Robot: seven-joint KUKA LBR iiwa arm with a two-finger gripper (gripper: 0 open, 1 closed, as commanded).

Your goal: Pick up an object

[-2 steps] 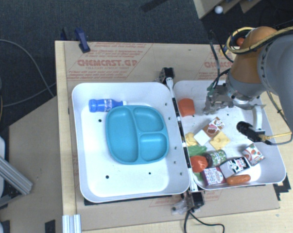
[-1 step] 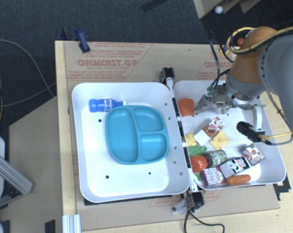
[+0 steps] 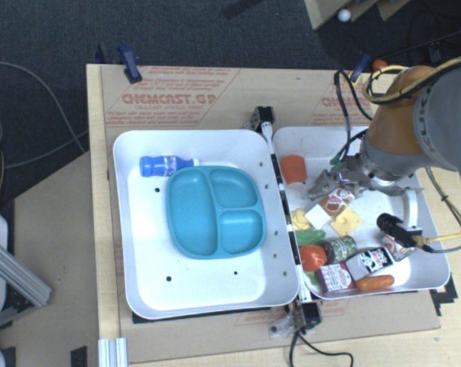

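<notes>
bench (image 3: 176, 90): brown board carrying two shallow white bins side by side. left bin (image 3: 138, 274): holds a blue divided plate (image 3: 215, 209) at its centre and a small blue bottle (image 3: 163, 164) lying near its far left corner, long axis running along the far wall, cap toward the right bin. right bin (image 3: 429, 277): crowded with small items. arm (image 3: 413, 121): grey with orange band, entering over the right bin's far right corner. gripper (image 3: 327, 182): low over the far half of the right bin, metal fingers apparently spread, nothing seen between them. likely target: a red-and-white packet (image 3: 338, 202) just beside the fingertips, near the bin's middle, its long axis hard to judge. nearby lie an orange block (image 3: 293, 169) against the left wall, a yellow piece (image 3: 346, 222), a green jar (image 3: 339, 248), and an orange sausage-like piece (image 3: 373, 283) along the near edge, long axis parallel to that edge. step, as judged: descent onto a target, grasp not yet made. next move calls for settling the fingers either side of one item, then closing.
</notes>
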